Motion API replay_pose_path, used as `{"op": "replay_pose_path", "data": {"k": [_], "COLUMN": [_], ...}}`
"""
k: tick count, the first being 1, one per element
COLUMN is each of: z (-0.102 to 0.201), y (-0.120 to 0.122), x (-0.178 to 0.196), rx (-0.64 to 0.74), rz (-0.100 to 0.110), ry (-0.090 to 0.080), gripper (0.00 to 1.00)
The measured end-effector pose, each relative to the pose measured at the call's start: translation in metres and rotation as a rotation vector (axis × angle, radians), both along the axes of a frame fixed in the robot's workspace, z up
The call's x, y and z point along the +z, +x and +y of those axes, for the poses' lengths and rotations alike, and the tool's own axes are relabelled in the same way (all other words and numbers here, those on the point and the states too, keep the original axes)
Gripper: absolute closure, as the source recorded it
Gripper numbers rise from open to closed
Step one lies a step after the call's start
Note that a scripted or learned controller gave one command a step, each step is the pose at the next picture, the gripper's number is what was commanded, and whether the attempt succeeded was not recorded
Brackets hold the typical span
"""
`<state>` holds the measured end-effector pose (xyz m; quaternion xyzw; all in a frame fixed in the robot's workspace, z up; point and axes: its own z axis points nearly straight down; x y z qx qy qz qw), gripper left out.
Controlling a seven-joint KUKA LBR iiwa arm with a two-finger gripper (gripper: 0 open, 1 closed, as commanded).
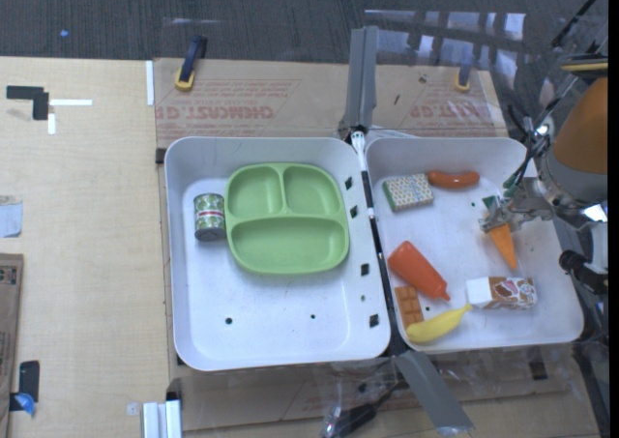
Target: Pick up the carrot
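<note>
You have two white bins side by side, and I'll place everything against the green divided plate point(287, 218), which lies in the left bin point(193, 330). Nearest you, in the right bin point(455, 335) and down to the right of the plate, lies one yellow banana point(437, 324), touching one brown waffle-like square point(410, 305); just above that sits one orange-red bottle point(418, 270), tilted and close to the wall between the bins. Farther right of the plate along the same front stretch lies one small carton point(501, 292) with a white end and a printed side. The carrot point(504, 243) is in the right bin, well to the right of the plate at about the plate's own level, its tip pointing toward you. The gripper point(508, 216) sits right at the carrot's upper end, and the carrot appears to hang from between its fingers; the metal there is cluttered, so you cannot judge how wide the jaws stand. Back beside the plate, touching its left edge, stands one small can point(209, 217) with a green label. Farther off, up and to the right of the plate, you see one speckled green and pink sponge point(407, 191) and, beyond it, one red sausage point(453, 178) near the right bin's far wall. The plate has three compartments, all bare
</note>
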<state>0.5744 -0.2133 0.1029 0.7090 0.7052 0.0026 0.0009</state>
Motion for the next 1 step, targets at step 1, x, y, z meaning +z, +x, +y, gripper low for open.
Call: {"op": "replay_pose_path", "data": {"k": [1], "z": [0.0522], "y": [0.0225], "x": [0.0780], "rx": [-0.158], "rz": [0.006], "ry": [-0.004], "gripper": [1.00]}}
